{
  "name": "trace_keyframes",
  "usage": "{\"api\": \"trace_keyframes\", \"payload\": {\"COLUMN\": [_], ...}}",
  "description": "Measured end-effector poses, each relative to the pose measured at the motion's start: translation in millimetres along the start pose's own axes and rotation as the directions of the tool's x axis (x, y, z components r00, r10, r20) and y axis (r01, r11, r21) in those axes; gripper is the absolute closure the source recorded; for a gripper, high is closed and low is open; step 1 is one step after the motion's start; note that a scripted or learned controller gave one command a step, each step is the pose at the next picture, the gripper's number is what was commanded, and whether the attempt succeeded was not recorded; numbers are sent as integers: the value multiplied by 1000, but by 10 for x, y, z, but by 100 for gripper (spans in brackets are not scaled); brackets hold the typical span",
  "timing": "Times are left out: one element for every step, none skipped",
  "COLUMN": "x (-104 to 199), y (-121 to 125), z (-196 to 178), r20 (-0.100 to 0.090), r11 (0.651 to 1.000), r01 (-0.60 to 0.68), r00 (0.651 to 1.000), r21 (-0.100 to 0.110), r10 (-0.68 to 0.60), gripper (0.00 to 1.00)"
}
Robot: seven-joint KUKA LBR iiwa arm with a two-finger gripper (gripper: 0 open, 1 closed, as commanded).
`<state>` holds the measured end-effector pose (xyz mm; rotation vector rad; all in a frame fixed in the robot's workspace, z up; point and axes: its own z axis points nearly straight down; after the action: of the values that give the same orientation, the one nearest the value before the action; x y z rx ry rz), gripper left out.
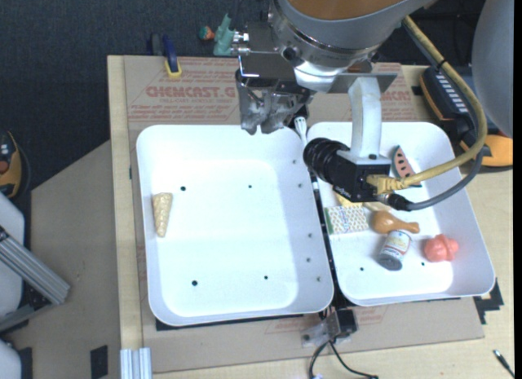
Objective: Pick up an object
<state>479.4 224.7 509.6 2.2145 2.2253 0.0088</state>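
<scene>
Gripper (269, 116) was seen over the left bin's (155, 145) far rim; finger state could not be told; nothing was seen gripped; cone-shaped object (162, 212) lay untouched at left; pick judged not yet done.

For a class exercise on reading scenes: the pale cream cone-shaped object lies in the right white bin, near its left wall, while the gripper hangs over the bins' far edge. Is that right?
Not quite. In the camera view the pale cream cone-shaped object lies in the left white bin, near its left wall. The gripper does hang over the bins' far edge.
</scene>
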Motion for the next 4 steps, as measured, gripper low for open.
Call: {"api": "trace_keyframes", "payload": {"x": [9,16,24,30], "y": [3,6,9,13], "z": [-103,-208,-311,-415], "r20": [-1,-2,-3,-4], "r11": [1000,1000,1000,1000], "r01": [1,3,4,5], "r00": [1000,1000,1000,1000], "r21": [-3,-5,-8,-10], "r10": [-1,-3,-4,-5], "gripper": [100,100,100,100]}}
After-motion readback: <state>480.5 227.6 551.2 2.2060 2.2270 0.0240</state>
